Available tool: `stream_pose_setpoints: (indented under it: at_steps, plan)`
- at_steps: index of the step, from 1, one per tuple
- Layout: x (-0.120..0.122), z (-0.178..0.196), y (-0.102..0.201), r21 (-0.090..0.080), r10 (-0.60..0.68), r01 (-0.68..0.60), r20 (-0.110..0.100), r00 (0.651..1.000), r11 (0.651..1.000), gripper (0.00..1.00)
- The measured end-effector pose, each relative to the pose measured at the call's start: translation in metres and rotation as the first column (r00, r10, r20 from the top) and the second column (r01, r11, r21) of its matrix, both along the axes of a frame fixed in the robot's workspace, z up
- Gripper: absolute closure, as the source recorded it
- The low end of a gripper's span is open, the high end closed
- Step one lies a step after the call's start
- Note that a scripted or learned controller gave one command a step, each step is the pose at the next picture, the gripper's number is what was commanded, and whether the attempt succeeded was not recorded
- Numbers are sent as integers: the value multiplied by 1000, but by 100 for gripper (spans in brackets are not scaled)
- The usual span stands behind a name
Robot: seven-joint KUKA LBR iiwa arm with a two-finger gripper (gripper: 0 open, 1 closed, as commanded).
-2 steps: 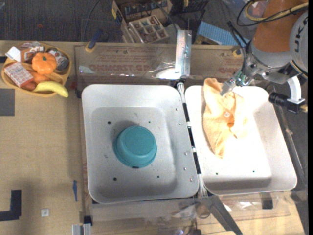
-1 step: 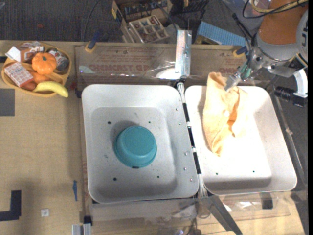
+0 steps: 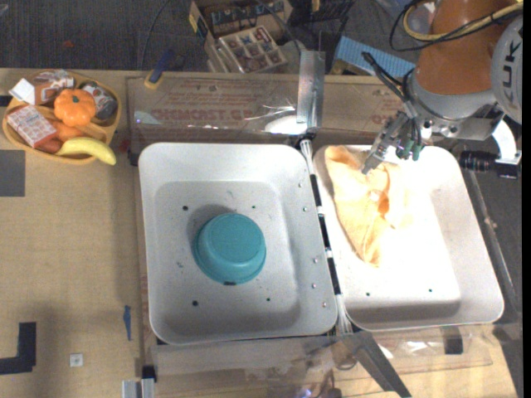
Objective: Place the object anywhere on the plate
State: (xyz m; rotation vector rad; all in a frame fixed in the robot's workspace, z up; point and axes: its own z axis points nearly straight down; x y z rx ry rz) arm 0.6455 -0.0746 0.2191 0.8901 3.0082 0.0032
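A teal round plate [image 3: 231,247] lies in the middle of the left bin [image 3: 166,172]. A yellow-orange cloth [image 3: 361,210] lies crumpled along the left side of the right bin [image 3: 448,247], running from the bin's far left corner down toward its middle. My gripper [image 3: 388,152] hangs over the far part of the right bin, right at the cloth's upper edge. Its tip meets the cloth's top fold, and I cannot make out whether the cloth is gripped.
A shallow dish of toy fruit with a small pumpkin [image 3: 75,106] and a banana [image 3: 87,148] sits on the bench at far left. A clear plastic sheet and a metal bracket [image 3: 309,94] stand behind the bins. Clutter lies beyond the bench.
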Motion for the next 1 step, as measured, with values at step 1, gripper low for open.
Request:
stream_pose_setpoints:
  at_steps: [1]
  plan:
    - [-24, 12, 48, -1, 389, -389, -1, 921, 921, 100]
